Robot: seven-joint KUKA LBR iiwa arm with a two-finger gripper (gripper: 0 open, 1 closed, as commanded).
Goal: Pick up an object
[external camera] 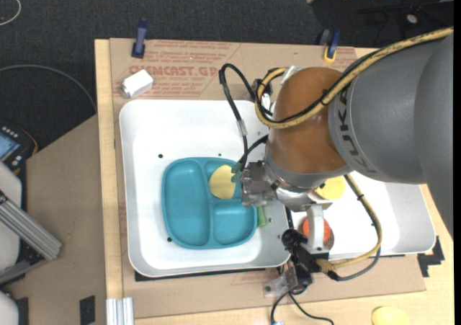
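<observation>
Teal plastic tray (196, 205) lies in the left white bin (144, 143), with the arm's wrist low over the tray's 3 o'clock edge.

Grey arm (403, 114) with its orange band (306, 125) reaches in from 3 o'clock; the gripper (252, 190) sits at the tray's right rim, just beside a pale yellow round object (222, 183) lying in the tray's upper right compartment. Whether the jaws are spread or pressed together cannot be told, as the wrist hides them. An orange object (317, 230) lies at 5 o'clock from the gripper in the right bin (410, 233), and a yellow object (333, 189) peeks out under the wrist at 3 o'clock. Black cables (234, 100) loop at 12 o'clock above the tray. A small white block (137, 84) rests on the cardboard (187, 64) at 11 o'clock.
</observation>
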